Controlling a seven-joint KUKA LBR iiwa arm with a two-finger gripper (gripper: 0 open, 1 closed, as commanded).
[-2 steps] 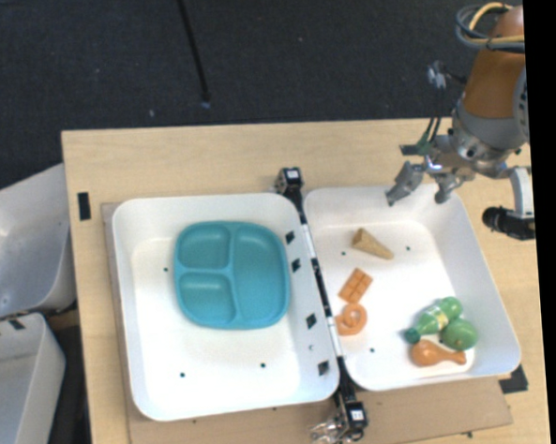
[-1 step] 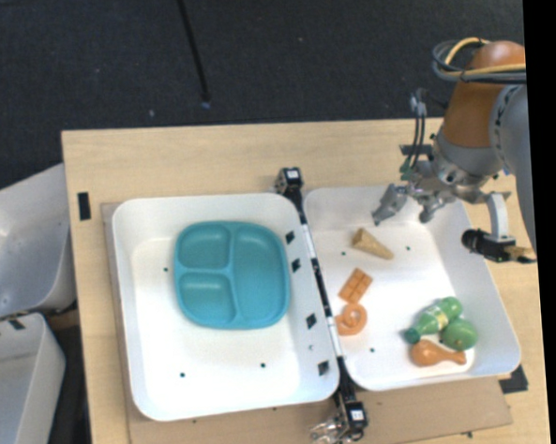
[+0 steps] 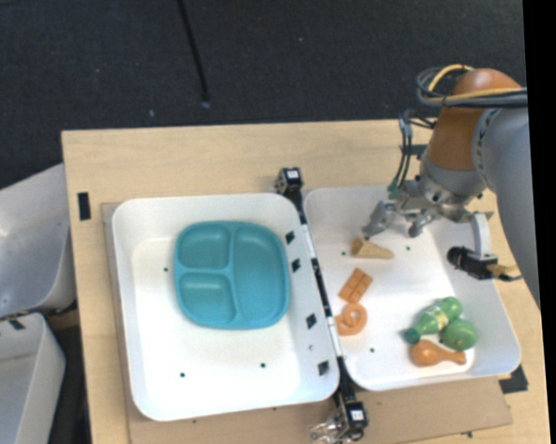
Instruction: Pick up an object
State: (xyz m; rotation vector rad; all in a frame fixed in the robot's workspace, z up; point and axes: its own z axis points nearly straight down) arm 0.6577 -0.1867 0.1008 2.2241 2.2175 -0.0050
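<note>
The pincer (image 3: 393, 221), its fingers spread and empty, hovers just above the small tan plastic wedge (image 3: 372, 249), which looks light, rigid and best pinched across its narrow sides.

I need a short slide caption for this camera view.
Pincer open above a tan wedge in the right bin; teal plate in the left.

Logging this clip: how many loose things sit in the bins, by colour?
Teal: 1, divided plate
Tan: 1, wedge
Orange: 3, waffle block, ring, pear-shaped piece
Green: 1, leafy toy
Total: 6
</note>
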